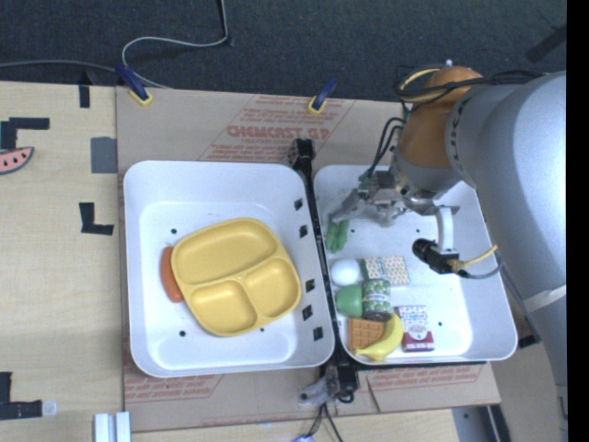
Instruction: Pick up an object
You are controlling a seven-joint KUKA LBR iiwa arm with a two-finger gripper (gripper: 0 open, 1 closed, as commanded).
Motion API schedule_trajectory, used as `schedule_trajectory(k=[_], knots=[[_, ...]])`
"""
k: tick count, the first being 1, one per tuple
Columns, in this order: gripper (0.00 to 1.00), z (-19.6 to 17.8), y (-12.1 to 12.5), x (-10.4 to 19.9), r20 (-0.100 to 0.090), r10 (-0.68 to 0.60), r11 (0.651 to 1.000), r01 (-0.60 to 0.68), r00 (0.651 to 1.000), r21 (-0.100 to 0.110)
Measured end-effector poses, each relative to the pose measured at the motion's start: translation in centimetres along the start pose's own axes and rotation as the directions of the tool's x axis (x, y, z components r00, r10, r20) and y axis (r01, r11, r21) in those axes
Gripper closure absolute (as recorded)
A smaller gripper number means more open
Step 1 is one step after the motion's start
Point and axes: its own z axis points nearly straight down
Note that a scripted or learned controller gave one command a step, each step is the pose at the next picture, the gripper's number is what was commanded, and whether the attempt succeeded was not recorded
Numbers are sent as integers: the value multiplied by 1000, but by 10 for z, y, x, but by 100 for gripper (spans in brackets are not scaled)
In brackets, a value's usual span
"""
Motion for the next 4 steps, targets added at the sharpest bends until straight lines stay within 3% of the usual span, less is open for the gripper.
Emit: schedule_trajectory(k=[1, 2, 3, 4], knots=[[100, -11, 1, 1, -1, -2, 1000, 2, 1000, -3], [0, -11, 1, 1, -1, -2, 1000, 2, 1000, -2], [100, -20, 1, 2, -2, -3, 1000, 3, 1000, -1], [100, -97, -42, 61, -2, -1, 1000, 1, 1000, 7]])
